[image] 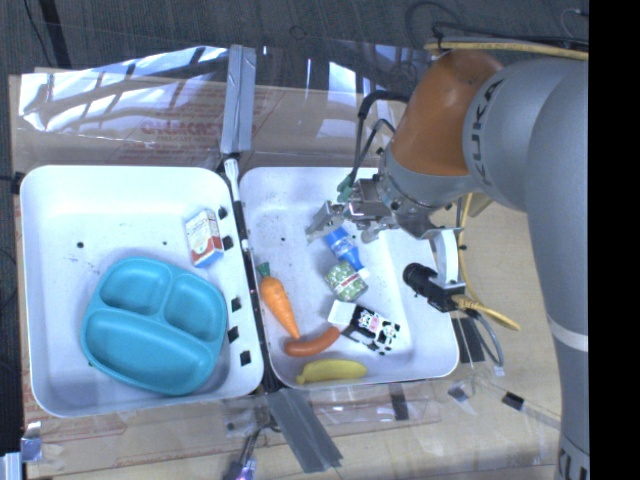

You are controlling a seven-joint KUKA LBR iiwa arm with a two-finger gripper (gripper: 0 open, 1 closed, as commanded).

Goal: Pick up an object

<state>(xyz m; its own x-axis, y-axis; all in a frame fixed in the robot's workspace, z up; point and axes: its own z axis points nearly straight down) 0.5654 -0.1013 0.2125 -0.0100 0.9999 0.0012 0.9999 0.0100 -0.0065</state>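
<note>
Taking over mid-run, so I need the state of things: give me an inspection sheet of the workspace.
Surface: two white bins side by side.
Job's things: right bin holds carrot, sausage, banana, cow-print box, bottle.
Clutter: left bin holds blue divided plate, small carton.
Grippers: gripper low over the bottle; grasp unclear.
Cables: yellow cable above the arm.
Surroundings: dark floor, clear sheeting behind bins.
</note>
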